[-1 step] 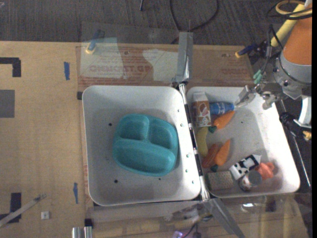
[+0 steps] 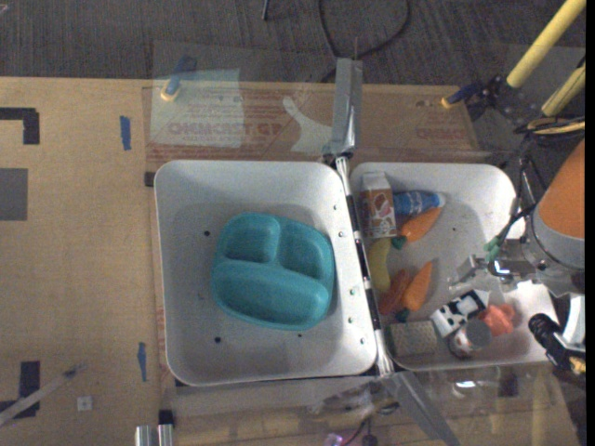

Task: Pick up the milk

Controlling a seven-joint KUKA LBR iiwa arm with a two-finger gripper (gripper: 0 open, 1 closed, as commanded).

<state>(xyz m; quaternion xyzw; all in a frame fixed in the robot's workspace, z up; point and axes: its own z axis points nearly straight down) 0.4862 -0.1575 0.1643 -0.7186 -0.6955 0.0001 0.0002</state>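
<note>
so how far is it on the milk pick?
Nothing done yet: the milk carton lies in the right bin, against the divider. In hand: the gripper sits over the bin's right side, away from the carton. Left: reach, grasp, lift.

Two white bins [image 2: 177,277] sit on a tan bench [image 2: 74,249]. The left-hand one holds a teal tray [image 2: 272,270]. At right lie a brown-and-white milk carton [image 2: 377,206], orange carrots [image 2: 419,285], a yellow banana [image 2: 379,260] and a blue-capped bottle [image 2: 416,201].
</note>
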